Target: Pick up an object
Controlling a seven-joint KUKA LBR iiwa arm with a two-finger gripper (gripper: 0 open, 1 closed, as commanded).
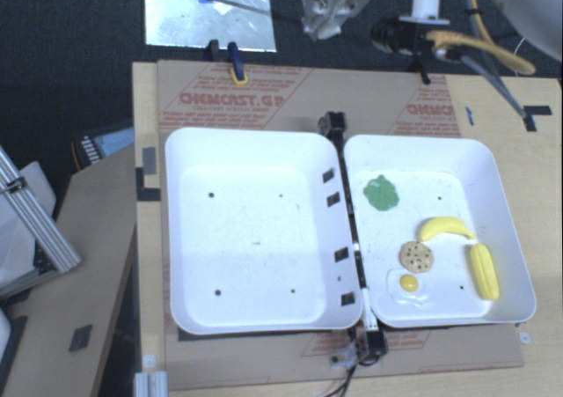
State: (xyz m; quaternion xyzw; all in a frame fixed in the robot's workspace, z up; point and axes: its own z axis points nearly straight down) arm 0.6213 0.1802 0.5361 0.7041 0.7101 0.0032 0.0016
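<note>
Where it lies, the banana [446, 228] curves yellow.

Five toy foods in right bin [493, 166]

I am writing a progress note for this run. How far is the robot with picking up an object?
Nothing looks done yet. The gripper is up beyond the bins, with nothing visible between its fingers. The banana, corn cob, cookie, fried egg and green piece all lie in the right bin. Reaching, grasping and lifting remain.
</note>
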